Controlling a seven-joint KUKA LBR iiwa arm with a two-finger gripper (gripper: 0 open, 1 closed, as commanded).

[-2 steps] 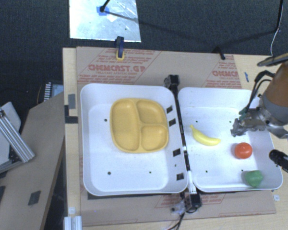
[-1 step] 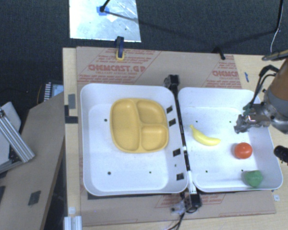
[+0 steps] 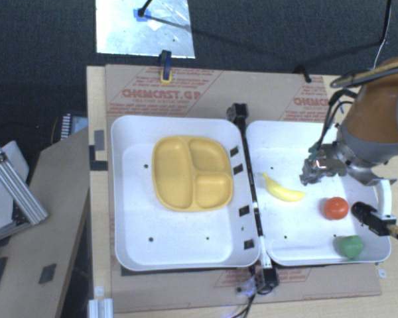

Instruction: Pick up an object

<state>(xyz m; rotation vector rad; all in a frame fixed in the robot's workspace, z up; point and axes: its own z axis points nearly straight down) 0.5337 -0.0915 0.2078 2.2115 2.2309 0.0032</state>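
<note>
Gripper (image 3: 313, 171) hovering right of frame, just above banana (image 3: 282, 190); can't tell finger state, nothing visibly held.

Two white bins sit side by side on the bench (image 3: 205, 85), touching along the middle. The left bin (image 3: 129, 244) carries a yellow divided plate (image 3: 191, 173), roughly centred. At the bench's far edge stands a small yellow clip (image 3: 166, 68), possibly a clamp. Beyond that edge lies a silvery sheet (image 3: 144, 18) on dark carpet (image 3: 33, 45).
</note>
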